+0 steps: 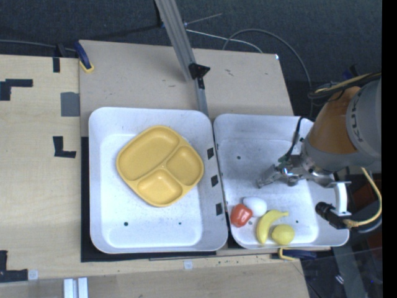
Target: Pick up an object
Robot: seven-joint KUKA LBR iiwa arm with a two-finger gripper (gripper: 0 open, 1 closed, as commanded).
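Observation:
In the right bin [248, 129], four small items lie near the front edge: a red tomato-like piece [240, 215], a white egg-like piece [254, 205], a yellow banana [268, 224] and a yellow lemon-like piece [283, 234]. My gripper [267, 179] hangs low over the middle of the right bin, pointing left, a little behind the white piece and apart from it. Nothing shows in its grasp. The grey arm with its orange band [335, 126] comes in from the right.
The left bin [99, 166] holds a yellow three-compartment plate [160, 165]. A grey metal rail [180, 36] runs down from the top to the gap between the bins. Cables trail by the right bin's right wall.

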